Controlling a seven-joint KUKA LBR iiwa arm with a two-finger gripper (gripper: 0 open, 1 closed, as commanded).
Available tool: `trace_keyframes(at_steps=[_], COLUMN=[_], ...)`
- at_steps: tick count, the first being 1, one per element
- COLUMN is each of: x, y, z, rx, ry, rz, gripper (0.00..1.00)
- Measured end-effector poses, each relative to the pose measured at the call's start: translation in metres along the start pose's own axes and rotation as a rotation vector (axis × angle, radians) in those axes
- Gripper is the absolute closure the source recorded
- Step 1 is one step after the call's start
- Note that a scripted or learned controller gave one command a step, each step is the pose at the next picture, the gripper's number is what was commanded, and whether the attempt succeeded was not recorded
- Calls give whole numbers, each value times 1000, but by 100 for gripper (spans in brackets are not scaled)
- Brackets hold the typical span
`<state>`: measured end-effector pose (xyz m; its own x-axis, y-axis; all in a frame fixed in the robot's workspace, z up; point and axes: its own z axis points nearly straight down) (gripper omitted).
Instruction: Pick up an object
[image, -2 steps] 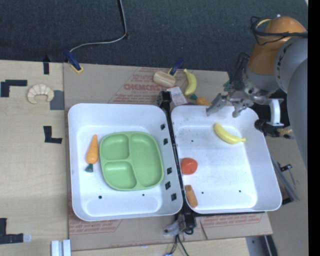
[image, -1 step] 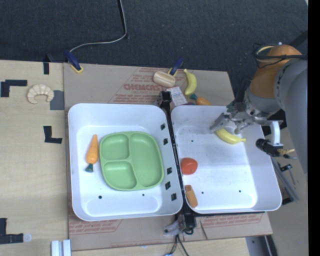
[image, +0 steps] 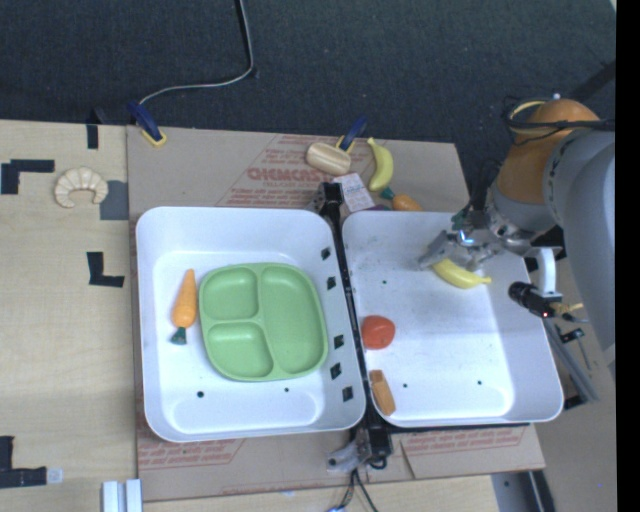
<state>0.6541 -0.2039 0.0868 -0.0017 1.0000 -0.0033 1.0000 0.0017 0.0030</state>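
My gripper (image: 455, 250) hangs over the back right part of the right bin (image: 520, 400), reaching in from the right. A small yellow banana (image: 464, 275) lies directly under and in front of its tip, touching or overlapped by it. Whether the banana is lifted or resting on the bin floor cannot be made out. A red tomato (image: 377, 332) sits near the same bin's left wall, and an orange stick-shaped piece (image: 382, 391) lies at its front left corner.
The left bin (image: 165, 400) holds a green divided plate (image: 265, 322) and a carrot (image: 184, 300) beside it. Behind the bins lie a bread roll (image: 328, 156), a second banana (image: 380, 165) and a small packet (image: 352, 190). A croissant (image: 82, 187) rests far left.
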Motion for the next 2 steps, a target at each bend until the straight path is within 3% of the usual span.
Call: trace_keyframes(at_steps=[1,2], x=[54,54], y=[-12,-11], z=[0,-10], rx=[0,0], ry=[1,1], rz=[-1,-1], gripper=[0,100])
